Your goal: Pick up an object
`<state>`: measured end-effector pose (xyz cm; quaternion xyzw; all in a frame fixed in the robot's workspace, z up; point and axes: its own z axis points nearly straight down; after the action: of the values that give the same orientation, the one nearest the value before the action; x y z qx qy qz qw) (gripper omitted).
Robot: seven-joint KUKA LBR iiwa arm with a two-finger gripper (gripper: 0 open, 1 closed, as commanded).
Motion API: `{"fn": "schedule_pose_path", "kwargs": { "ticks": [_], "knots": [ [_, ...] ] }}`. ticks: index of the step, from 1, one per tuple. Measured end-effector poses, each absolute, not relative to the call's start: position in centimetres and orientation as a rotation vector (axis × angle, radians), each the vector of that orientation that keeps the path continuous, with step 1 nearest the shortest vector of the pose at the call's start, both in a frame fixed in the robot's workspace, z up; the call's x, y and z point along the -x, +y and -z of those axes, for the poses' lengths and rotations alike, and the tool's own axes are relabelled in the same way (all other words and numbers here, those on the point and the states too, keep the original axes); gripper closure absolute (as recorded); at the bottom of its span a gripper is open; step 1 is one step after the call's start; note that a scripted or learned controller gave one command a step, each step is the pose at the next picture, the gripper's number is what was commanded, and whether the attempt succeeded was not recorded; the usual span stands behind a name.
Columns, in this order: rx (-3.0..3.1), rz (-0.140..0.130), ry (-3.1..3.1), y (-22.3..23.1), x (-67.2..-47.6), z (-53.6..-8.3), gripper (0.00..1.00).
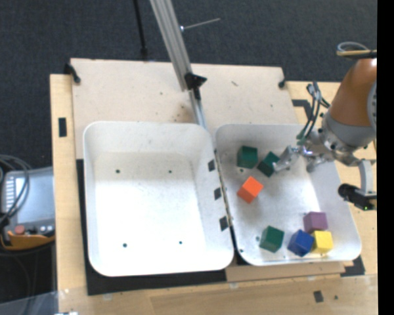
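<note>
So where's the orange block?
The orange block sits in the right bin, near its left wall, below the two dark green blocks.

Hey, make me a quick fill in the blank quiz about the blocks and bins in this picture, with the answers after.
1. All the blocks lie in the ___ bin as the camera sees it.
2. The block beside the yellow block and the purple block is ___.
3. The number of green blocks in that bin is ___.
4. The orange block lies closest to the bin wall on the camera's ___ side.

Missing words: right; blue; three; left
</note>
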<state>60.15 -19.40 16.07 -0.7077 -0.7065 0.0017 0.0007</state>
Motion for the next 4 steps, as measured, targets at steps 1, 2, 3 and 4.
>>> {"fn": "schedule_pose_path", "kwargs": {
  "ticks": [1,2,3,4],
  "knots": [
    [2.223,-0.005,-2.219,-20.1,-60.2,-10.0,0.00],
    [2.231,0.004,-2.220,-20.1,-60.4,-11.5,1.00],
    [2.230,0.005,-2.224,-20.8,-60.7,-17.9,1.00],
    [2.223,0.007,-2.231,-20.0,-60.8,-23.7,1.00]
  ]
}}
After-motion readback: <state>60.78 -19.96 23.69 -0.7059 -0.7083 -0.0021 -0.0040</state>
